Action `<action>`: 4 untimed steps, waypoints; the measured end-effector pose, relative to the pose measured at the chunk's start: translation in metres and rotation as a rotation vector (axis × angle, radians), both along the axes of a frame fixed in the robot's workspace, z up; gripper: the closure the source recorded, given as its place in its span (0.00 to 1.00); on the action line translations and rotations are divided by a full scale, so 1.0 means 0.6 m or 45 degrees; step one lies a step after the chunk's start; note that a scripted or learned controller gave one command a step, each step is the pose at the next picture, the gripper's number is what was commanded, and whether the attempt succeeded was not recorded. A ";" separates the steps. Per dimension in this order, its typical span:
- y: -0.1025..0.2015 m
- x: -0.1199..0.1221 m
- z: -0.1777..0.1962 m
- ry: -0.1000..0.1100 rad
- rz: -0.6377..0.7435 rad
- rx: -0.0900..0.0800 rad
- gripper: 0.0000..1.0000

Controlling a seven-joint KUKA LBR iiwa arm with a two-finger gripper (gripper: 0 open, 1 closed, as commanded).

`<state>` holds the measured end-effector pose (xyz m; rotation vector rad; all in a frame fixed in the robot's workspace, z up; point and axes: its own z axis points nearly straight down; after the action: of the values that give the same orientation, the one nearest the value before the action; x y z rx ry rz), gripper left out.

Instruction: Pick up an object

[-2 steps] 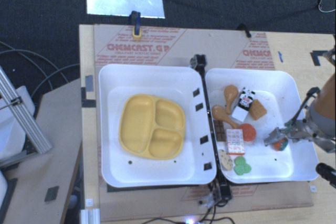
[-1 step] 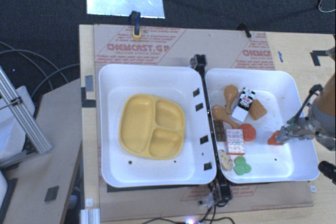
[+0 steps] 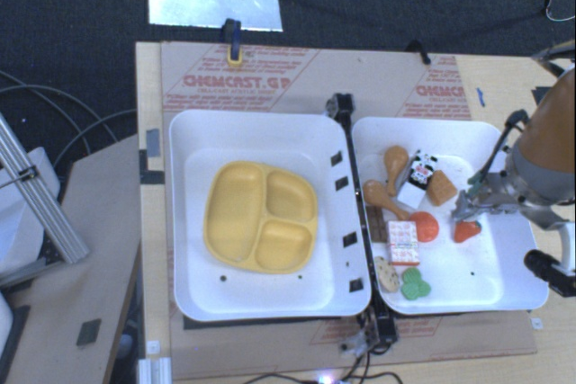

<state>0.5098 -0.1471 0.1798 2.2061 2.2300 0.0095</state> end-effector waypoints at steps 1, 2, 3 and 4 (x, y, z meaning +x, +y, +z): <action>-0.007 -0.002 0.014 0.002 -0.005 -0.002 1.00; -0.007 0.000 0.031 -0.002 -0.001 -0.003 1.00; -0.007 0.002 0.049 -0.006 0.005 -0.003 1.00; -0.007 0.004 0.067 -0.010 0.011 -0.003 1.00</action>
<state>0.5122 -0.1510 0.2201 2.1914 2.2340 0.0158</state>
